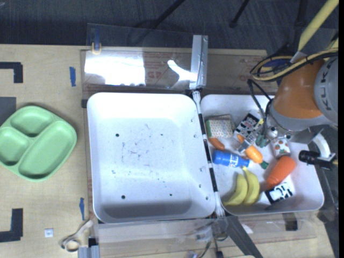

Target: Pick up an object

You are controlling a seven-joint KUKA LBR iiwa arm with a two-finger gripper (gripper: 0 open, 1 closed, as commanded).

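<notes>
Gripper (267,137): we see it low over the right white plastic bin (314,198), among the clutter; we cannot tell its state.
Arm: grey with an orange band, we see it entering from the right.
Objects: we find an orange plastic carrot (281,169), yellow bananas (244,188) and a blue bottle (230,158) in that bin.
Left white bin (145,155): beside it.
</notes>
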